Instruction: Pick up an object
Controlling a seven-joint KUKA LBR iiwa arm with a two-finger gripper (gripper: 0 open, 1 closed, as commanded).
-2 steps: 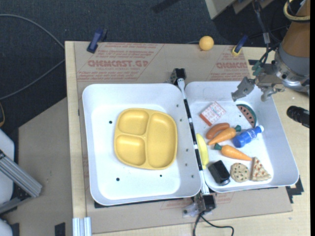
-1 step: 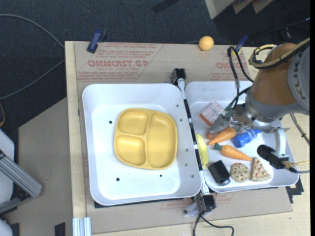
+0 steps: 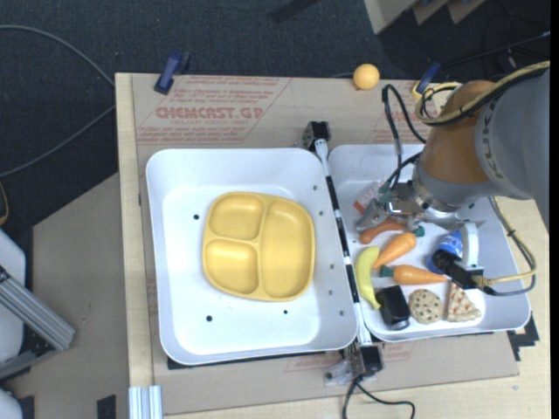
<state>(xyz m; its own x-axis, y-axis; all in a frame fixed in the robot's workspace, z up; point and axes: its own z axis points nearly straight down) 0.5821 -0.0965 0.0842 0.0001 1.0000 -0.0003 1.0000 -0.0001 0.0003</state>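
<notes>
Your end effector (image 3: 390,206) sits low in the right bin (image 3: 507,314), toward its 10 o'clock corner; you cannot tell whether it grips anything. Just at its 6 o'clock lie carrots (image 3: 395,246), a banana (image 3: 366,274), a cookie (image 3: 425,305) and a pizza slice (image 3: 462,305), crowded together. The left bin (image 3: 175,260) holds a yellow divided plate (image 3: 258,244) with bare floor all around it.

Yellow divided plate (image 3: 258,244) in white bin (image 3: 175,234); orange carrots (image 3: 397,246), yellow banana (image 3: 366,274), seemingly brown speckled cookie (image 3: 424,305).
</notes>
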